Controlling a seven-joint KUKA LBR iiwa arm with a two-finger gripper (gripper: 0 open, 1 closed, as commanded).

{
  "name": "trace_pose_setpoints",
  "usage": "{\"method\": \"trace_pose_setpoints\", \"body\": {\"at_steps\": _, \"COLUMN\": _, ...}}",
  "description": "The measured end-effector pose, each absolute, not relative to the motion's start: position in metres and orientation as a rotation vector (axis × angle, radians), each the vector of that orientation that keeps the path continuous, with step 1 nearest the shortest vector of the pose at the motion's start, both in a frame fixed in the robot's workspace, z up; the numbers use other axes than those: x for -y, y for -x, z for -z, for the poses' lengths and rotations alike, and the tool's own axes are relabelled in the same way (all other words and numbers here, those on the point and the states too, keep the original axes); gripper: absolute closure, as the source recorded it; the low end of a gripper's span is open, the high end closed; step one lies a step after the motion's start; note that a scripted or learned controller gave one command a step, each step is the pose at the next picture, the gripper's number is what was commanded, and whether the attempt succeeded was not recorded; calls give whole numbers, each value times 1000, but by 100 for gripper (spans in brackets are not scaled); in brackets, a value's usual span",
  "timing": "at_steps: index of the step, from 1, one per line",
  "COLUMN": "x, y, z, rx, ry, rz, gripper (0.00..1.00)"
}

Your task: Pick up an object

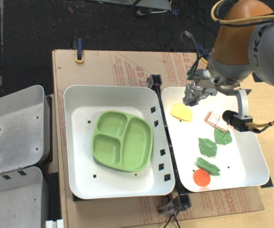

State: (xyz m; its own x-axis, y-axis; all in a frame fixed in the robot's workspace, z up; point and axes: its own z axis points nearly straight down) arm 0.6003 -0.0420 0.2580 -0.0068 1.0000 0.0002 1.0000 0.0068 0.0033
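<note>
My fingers hang just above the yellow piece, near the right bin's far left edge; I cannot tell if they are apart. The bin's left side below it is open floor.

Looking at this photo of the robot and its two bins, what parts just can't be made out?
- Gripper: in the camera view it is small and dark above the yellow piece; open or shut cannot be told.
- Small box: its print is too small to read.
- Green pieces: too small to say what they are.
- Arm: cut off by the right edge.
- Grey trays: cut off by the left edge.
</note>
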Motion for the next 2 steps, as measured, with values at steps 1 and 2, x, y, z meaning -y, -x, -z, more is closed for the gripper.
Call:
{"method": "trace_pose_setpoints", "body": {"at_steps": 1, "x": -14, "y": -606, "z": -255, "rx": -2229, "ry": -2213, "rz": -2, "gripper": 100}}
{"method": "trace_pose_setpoints", "body": {"at_steps": 2, "x": -66, "y": -621, "z": -233, "rx": -2228, "ry": -2214, "rz": -1, "gripper": 100}}
